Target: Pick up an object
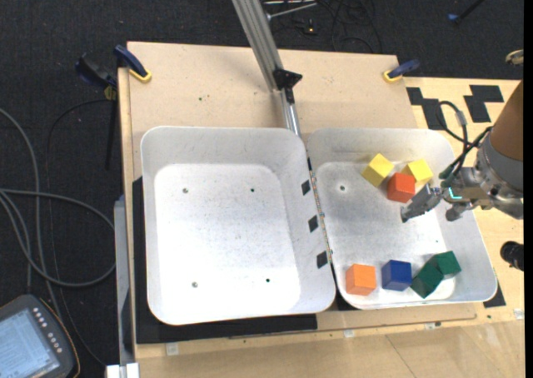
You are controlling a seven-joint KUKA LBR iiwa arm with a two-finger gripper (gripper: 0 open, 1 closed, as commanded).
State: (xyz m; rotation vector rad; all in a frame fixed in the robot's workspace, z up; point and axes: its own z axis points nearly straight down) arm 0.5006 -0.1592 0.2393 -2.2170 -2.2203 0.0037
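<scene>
Several small blocks lie in the right bin [366, 226]. Two yellow blocks [377, 169] [419, 171] and a red-orange block [400, 186] cluster near its far right side. An orange block [361, 278], a blue block [397, 275] and two green blocks [448, 264] [428, 280] sit along the near edge. My gripper [435, 206] hangs over the right side of this bin, just below and right of the red-orange block. Its fingers stand apart, and nothing shows between them.
The left bin [166, 226] sits beside the right one, their rims meeting mid-bench. A metal pole [254, 27] slants down from the top to the far rims. Clamps [133, 64] [401, 70] hold the board's far corners. Cables trail on the floor at left.
</scene>
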